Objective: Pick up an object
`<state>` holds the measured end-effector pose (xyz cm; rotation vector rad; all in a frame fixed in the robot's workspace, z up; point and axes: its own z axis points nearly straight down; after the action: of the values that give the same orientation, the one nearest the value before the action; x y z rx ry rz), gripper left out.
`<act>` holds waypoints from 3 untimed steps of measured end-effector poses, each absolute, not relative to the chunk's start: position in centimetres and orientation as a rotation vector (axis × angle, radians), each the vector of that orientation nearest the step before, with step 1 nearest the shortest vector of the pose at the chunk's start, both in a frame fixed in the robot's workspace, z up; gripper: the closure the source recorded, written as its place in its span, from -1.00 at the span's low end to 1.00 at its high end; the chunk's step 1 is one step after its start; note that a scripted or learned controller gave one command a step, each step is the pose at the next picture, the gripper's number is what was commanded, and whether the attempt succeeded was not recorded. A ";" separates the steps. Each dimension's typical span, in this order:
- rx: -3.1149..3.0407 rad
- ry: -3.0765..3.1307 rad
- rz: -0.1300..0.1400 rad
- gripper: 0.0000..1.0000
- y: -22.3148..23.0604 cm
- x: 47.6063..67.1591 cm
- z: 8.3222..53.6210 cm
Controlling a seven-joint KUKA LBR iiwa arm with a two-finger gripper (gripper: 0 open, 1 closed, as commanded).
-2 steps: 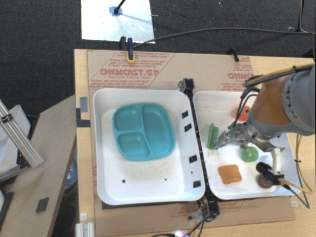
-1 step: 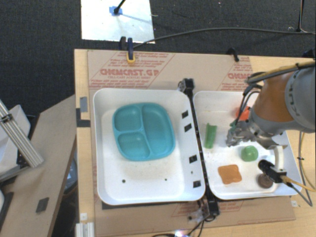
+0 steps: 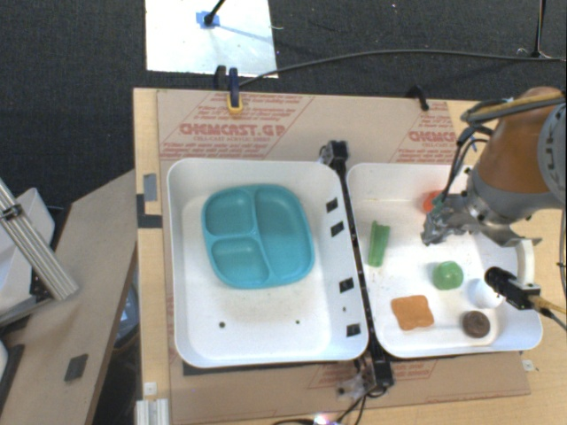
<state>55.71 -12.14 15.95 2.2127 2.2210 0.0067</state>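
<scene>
Done: nothing picked up yet | Gripper (image 3: 436, 229): low near the right bin's (image 3: 390, 326) far edge, you can't tell its grip | Left: grab one – smooth green stick (image 3: 378, 243), round green ball (image 3: 447, 275), flat orange square (image 3: 412, 312), brown disc (image 3: 476, 324) by near edge | Left bin (image 3: 190, 326): shiny teal tray (image 3: 258, 235)

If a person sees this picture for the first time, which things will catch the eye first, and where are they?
First comes the teal divided plate, lying alone in the left bin. Next is the grey and orange arm reaching in from the right, its end effector low over the right bin. There, small toy foods lie scattered: a green stick, a green ball, an orange slab and a brown round piece.
</scene>
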 end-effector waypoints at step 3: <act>2.213 2.231 0.002 1.00 -6.6 54.9 20.9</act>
<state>54.92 -6.58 20.89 2.2127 2.2313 0.0018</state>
